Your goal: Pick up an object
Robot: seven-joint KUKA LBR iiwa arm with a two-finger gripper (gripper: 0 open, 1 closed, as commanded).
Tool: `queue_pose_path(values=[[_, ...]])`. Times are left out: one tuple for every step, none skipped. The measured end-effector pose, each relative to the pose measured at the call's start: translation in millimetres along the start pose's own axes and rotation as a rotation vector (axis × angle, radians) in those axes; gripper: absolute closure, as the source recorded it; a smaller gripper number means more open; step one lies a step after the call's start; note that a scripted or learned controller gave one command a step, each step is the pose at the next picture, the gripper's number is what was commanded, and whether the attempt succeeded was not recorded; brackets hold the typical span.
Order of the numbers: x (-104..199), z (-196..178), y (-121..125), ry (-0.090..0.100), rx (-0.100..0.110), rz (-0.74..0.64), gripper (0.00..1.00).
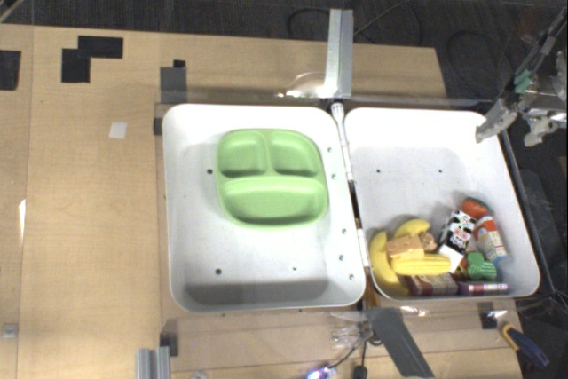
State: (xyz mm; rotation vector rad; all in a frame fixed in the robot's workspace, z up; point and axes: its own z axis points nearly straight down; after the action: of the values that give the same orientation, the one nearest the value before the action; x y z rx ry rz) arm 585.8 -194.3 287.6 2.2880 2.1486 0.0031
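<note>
My gripper [515,127] hangs over the far right rim of the right bin [417,146], open, with nothing between its two pale fingers [491,122]. The objects are heaped in that bin's near right corner, well below the gripper. The heap holds a banana [382,257], a yellow corn cob [419,264], a brown block [433,284], a black-and-white spotted box [458,231], an orange-capped bottle [484,235], a green piece [480,265] and a thin marker [484,287].
The left bin [191,191] holds a green divided plate [271,175]. A metal post [341,49] stands behind the seam between the bins. Wooden bench [80,217] lies to the left, and cables trail on the dark floor behind.
</note>
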Motion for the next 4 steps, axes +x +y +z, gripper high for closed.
queue_pose_path(values=[[11.1,78.9,83.8,0.000,-0.002,-0.111,0.00],[91.6,146.0,78.8,0.001,-0.004,-0.388,0.00],[41.1,122.9,82.2,-0.001,-0.005,-0.279,0.00],[113.7,45.2,59.3,0.000,-0.005,-0.241,0.00]])
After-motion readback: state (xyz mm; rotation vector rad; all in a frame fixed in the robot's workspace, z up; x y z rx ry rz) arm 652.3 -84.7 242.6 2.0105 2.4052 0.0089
